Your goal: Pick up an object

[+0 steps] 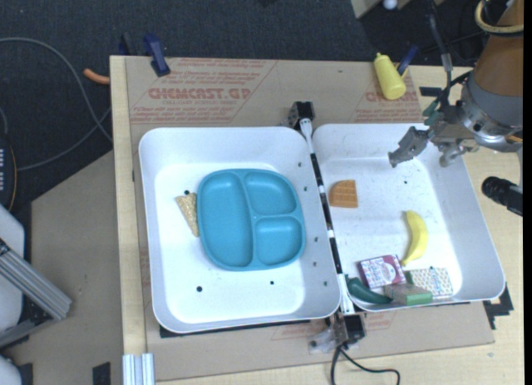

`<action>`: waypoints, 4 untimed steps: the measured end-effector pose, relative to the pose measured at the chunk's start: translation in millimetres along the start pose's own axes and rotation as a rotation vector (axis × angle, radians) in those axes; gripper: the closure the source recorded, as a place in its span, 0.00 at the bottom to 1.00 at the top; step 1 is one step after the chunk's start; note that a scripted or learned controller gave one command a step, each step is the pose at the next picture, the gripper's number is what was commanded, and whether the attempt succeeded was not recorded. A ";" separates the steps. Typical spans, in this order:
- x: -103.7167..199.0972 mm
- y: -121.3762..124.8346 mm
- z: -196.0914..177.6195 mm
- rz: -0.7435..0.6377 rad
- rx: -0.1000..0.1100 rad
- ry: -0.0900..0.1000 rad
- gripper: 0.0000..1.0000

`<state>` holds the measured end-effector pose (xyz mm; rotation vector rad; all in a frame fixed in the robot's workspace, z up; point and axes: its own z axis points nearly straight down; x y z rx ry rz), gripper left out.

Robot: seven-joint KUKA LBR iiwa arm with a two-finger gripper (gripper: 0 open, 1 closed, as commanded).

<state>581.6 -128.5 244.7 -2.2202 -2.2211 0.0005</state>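
My gripper [428,152] hangs over the far part of the right bin [474,209], open, with nothing between its fingers [405,148]. Below it in the same bin lie a yellow banana [415,236] and a brown square cracker [343,194] near the left wall. At the near edge a pink box [381,272], a dark green item [366,293] and a patterned packet [432,279] sit close together. All of them are apart from the gripper.
The left bin [166,275] holds a blue divided plate [249,217] with a tan wedge [188,209] tucked at its left edge. A yellow clamp [388,76] and a blue clamp [155,52] grip the cardboard at the back. A black divider [320,200] runs between the bins.
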 end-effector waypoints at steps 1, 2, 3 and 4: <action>-52.2 -23.1 113.7 0.002 0.002 -0.001 0.00; -53.6 -58.5 160.9 0.001 0.001 0.000 0.00; -53.5 -57.3 150.3 0.002 -0.003 -0.001 1.00; 55.6 -102.0 60.3 -0.001 -0.001 0.000 1.00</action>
